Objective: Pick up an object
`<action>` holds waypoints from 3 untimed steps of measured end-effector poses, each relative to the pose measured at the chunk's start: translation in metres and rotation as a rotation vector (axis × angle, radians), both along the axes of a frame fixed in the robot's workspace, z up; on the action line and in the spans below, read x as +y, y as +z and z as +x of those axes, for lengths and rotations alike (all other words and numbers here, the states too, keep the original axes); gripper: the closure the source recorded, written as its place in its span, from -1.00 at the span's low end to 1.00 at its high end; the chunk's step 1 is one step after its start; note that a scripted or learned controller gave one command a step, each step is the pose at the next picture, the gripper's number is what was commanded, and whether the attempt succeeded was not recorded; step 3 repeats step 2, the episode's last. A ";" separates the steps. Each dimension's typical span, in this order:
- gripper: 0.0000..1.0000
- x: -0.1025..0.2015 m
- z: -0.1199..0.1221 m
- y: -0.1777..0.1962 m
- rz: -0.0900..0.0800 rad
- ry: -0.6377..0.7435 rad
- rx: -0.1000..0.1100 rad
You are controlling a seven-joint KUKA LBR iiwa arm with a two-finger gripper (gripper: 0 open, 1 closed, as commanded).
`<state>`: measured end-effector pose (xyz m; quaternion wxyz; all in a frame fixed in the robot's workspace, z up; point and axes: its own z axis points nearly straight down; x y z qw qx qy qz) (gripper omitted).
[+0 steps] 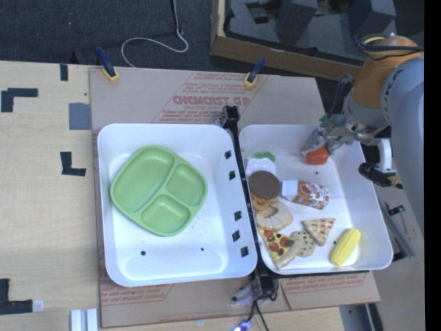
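Observation:
My gripper hangs over the back right part of the right bin, on the grey arm coming in from the right. A small red, tomato-like object sits right at the gripper's tip, touching it or just under it. I cannot tell whether it rests on the bin floor or is lifted. Other toy foods lie in this bin. They include a brown round cookie, a small printed packet, a pizza slice and a yellow corn cob.
The left bin holds a green divided plate. A black divider runs between the bins. Crackers, a second pizza slice and a white and green piece crowd the right bin's left side.

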<state>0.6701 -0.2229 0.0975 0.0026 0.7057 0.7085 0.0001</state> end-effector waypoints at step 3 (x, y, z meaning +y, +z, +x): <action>1.00 0.165 -0.010 0.095 0.005 0.003 -0.005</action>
